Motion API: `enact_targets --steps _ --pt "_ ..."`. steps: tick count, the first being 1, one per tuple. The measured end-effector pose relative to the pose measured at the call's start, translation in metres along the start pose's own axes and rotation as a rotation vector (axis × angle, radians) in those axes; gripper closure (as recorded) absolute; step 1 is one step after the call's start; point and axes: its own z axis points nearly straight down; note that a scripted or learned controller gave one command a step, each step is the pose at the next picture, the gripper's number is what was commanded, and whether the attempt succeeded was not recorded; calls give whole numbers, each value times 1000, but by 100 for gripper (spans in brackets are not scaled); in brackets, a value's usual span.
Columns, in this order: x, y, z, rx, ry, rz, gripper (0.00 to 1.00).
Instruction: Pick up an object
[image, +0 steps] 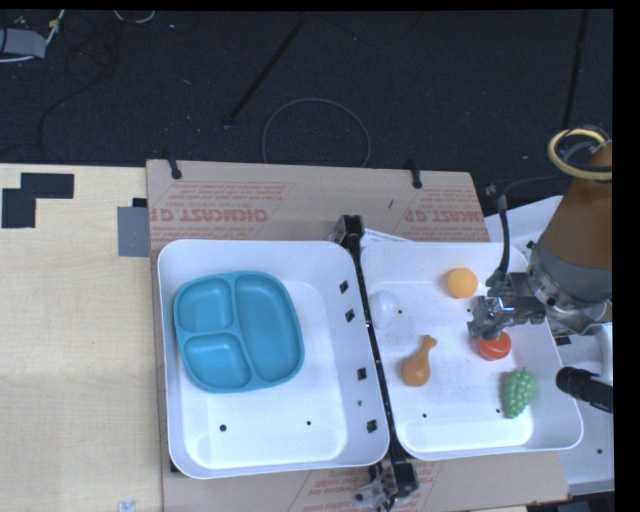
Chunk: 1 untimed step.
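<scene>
In the left white bin (255, 440) lies a sky-blue plastic plate with three compartments (238, 330), flat and well away from the arm. Across the black divider, the right white bin (440, 440) holds the loose pieces: a tan, drumstick-shaped toy (419, 362) near its middle, a round orange ball (461, 282) further back, a small red, tomato-like piece (493, 347) and a knobbly green bunch of toy grapes (517, 391) toward the right wall.

The grey two-finger gripper (489, 322) hangs low directly above the red piece, which sits just under its tip and partly covered by it; the orange ball is near, up and to the left. Whether the gripper is parted or closed, I cannot tell, as the metal blocks the view.

The main risk seems to be an off-centre descent: the red piece is small and rounded, so a fingertip landing on its crown would likely push it aside or squirt it out. The grapes nearby could also be nudged.
</scene>
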Motion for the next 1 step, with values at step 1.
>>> enact_targets --steps 1 --pt "48 13 14 0 0 0 100"
